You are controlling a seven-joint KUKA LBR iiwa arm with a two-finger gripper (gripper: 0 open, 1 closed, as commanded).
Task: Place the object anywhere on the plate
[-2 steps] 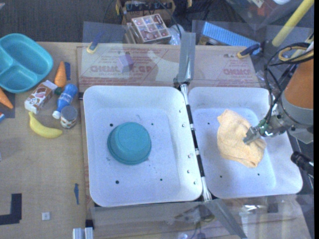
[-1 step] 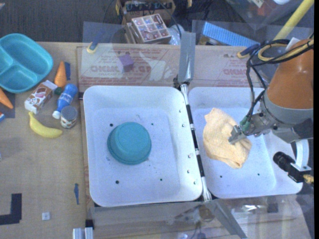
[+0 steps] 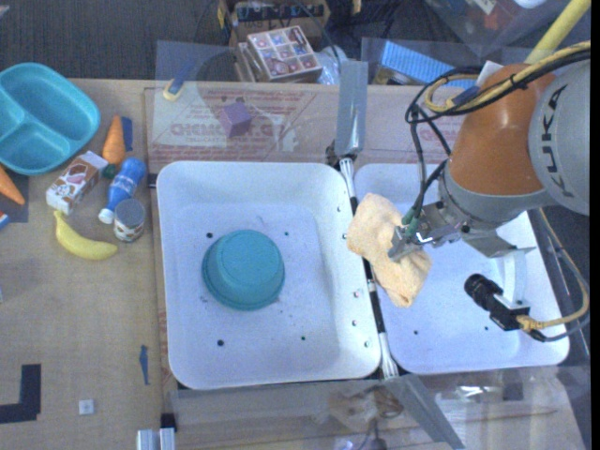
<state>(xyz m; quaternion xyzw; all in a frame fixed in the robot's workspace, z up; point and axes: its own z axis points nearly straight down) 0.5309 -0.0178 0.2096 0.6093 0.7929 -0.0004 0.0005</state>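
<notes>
We see the gripper (image 3: 406,239) closed on the yellow cloth (image 3: 386,247), which hangs over the left edge of the right bin (image 3: 450,340), beside the divider. The teal plate (image 3: 244,268) (it looks like an upturned dish) sits mid-floor in the left bin (image 3: 187,195), well apart, straight left of the gripper. We judge the carry goes leftward across the divider.

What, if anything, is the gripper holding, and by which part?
The gripper is shut on the yellow cloth, pinching its right-hand edge near the middle. The cloth hangs over the divide between the two bins.
</notes>
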